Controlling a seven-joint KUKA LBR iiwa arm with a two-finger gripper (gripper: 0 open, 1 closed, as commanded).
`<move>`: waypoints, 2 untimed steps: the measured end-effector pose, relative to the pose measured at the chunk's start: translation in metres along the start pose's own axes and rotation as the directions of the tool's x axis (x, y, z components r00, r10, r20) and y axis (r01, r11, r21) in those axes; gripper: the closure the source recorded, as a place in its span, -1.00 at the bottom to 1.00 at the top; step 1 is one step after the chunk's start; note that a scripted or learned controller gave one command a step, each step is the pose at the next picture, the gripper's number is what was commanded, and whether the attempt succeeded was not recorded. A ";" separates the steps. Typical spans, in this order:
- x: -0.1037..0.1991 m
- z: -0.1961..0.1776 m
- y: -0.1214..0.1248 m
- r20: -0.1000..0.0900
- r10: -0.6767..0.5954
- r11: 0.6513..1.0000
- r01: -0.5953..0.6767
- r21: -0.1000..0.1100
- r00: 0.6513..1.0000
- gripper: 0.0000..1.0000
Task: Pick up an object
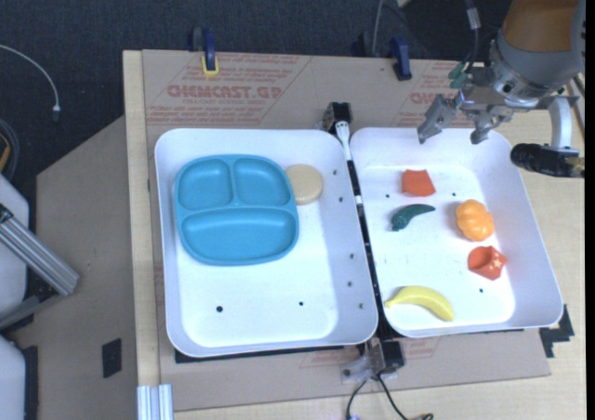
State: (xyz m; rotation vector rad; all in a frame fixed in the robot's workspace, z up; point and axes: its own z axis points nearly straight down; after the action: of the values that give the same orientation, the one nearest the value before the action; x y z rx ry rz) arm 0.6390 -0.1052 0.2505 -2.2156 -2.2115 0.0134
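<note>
Two shallow white bins sit side by side on your bench, the left bin [251,316] and the right bin [521,288], touching along a hinged black seam.

Left bin, contents:
- One blue divided plate [237,209], three compartments, lying flat in the upper left part.
- One cream round disc [305,183], touching the plate's upper right edge.

Right bin, contents, all candidates for your pick:
- One orange-red block [417,183], near the upper middle.
- One dark green curved piece [410,216], pepper-like, just below and left of the block.
- One orange lumpy fruit [474,219], to the right of the green piece, apart from it.
- One red piece [486,262], just below the orange fruit, near the bin's right wall.
- One yellow banana [420,302], lying near the front wall, well apart from the rest.

Arm: you see the grey wrist with its orange band at the upper right corner, and the gripper [456,130] hanging over the back rim of the right bin. Its two fingers are spread apart with nothing between them. The nearest item to it is the orange-red block, below and slightly left, not touching.

Surroundings: one brown board [232,93] under both bins, printed with red lettering, held by two blue clamps [208,51] at its back edge.
</note>
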 end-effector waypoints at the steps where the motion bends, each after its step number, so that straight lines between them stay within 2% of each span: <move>1: 0.000 -0.008 0.002 0.001 -0.002 1.000 0.002 -0.013 1.000 -1.00; 2: 0.004 0.037 0.007 0.001 -0.003 1.000 0.003 -0.008 1.000 -1.00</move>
State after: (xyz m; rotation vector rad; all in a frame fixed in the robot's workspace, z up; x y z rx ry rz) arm 0.6458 -0.1015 0.2134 -2.2161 -2.2196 0.0059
